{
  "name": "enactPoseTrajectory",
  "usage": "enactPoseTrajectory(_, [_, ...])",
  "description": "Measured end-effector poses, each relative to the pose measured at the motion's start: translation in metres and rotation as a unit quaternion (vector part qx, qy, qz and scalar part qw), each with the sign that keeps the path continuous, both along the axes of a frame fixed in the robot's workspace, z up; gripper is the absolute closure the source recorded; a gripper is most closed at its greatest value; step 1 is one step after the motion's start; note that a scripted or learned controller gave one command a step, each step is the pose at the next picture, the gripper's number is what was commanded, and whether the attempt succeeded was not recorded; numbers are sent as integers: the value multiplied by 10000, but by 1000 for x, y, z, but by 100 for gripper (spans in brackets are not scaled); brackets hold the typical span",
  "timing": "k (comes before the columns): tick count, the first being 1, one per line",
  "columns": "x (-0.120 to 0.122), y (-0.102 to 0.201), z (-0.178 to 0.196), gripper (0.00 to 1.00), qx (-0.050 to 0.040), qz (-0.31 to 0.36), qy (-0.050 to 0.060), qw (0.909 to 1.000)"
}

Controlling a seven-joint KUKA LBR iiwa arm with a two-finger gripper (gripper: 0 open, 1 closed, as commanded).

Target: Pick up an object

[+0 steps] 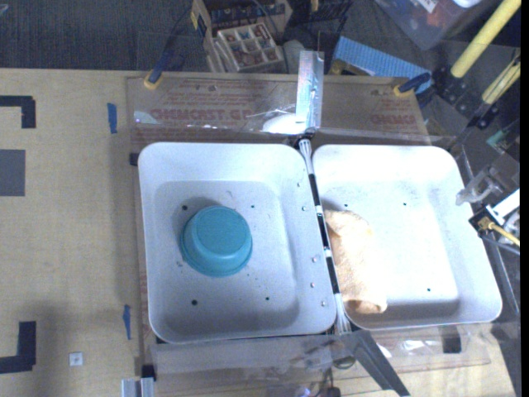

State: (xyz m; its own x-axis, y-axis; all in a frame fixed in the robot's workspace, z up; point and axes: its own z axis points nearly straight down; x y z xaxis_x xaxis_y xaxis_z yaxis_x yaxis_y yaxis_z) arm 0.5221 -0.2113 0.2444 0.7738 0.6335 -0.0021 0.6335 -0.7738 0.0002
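Observation:
A round teal bowl (216, 239) rests upside down on the floor of the left bin (157, 180), a little left of its middle. A crumpled tan cloth (354, 259) lies in the right bin (430, 172), pressed against its left wall and reaching from mid-height down to the front corner.
The two bins meet along a thin divider (318, 213). A metal bracket (309, 89) stands behind them on a taped plastic sheet. Cables and hardware (492, 209) crowd the right bin's right rim. Bare wooden bench (58, 222) stretches to the left.

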Motion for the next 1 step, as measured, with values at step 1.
enactPoseTrajectory(1, [-20, 22, -145, 0, 19, 542, 14, 9985])
